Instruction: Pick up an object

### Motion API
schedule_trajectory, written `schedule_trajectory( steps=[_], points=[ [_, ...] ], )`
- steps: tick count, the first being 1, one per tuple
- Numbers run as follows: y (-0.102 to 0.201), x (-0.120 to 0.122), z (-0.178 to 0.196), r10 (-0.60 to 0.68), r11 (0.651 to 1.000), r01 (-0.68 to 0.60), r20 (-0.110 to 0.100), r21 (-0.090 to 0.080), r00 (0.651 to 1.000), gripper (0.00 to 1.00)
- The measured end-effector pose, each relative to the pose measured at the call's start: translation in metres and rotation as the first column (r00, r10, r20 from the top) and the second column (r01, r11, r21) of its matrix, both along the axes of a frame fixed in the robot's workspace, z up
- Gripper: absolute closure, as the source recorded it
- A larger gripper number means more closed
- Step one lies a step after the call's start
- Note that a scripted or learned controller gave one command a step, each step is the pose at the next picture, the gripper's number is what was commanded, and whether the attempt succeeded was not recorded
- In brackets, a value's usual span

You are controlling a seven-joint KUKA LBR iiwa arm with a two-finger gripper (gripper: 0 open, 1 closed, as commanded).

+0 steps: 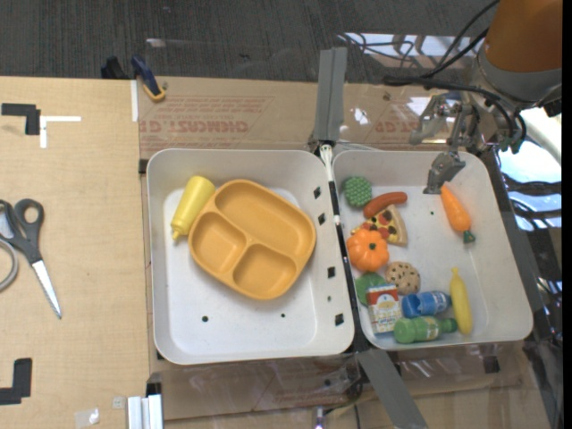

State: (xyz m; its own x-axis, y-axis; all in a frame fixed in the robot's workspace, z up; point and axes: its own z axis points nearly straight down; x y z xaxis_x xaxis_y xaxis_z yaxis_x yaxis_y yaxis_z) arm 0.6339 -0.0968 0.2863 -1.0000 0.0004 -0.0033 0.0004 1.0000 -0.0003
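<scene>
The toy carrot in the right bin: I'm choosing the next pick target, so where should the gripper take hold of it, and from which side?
Probably across the orange body of the toy carrot, near its thicker middle, coming straight down from above. It lies flat, lengthwise up and down the view, with bare bin floor on both long sides, so fingers could close across its width. The gripper sits just above its upper end.

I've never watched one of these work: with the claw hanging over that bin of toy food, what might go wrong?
The gripper hangs beside the carrot, close to the right bin's wall, so it might bump that wall. The pumpkin, pizza slice and cookie lie crowded together; a grab there could nudge neighbours.
</scene>
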Motion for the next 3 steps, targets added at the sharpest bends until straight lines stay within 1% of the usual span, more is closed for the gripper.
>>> schedule_trajectory(
  steps=[1,2,3],
  points=[
    [-0.022,-0.009,-0.193,0.358,0.934,-0.358,0.001,-0.002,0.934,0.0],
    [-0.02,-0.072,-0.194,0.321,0.947,-0.321,0.0,0.0,0.947,0.0],
    [-0.002,-0.027,-0.193,0.315,0.949,-0.315,0.002,-0.001,0.949,0.0]
  ],
)
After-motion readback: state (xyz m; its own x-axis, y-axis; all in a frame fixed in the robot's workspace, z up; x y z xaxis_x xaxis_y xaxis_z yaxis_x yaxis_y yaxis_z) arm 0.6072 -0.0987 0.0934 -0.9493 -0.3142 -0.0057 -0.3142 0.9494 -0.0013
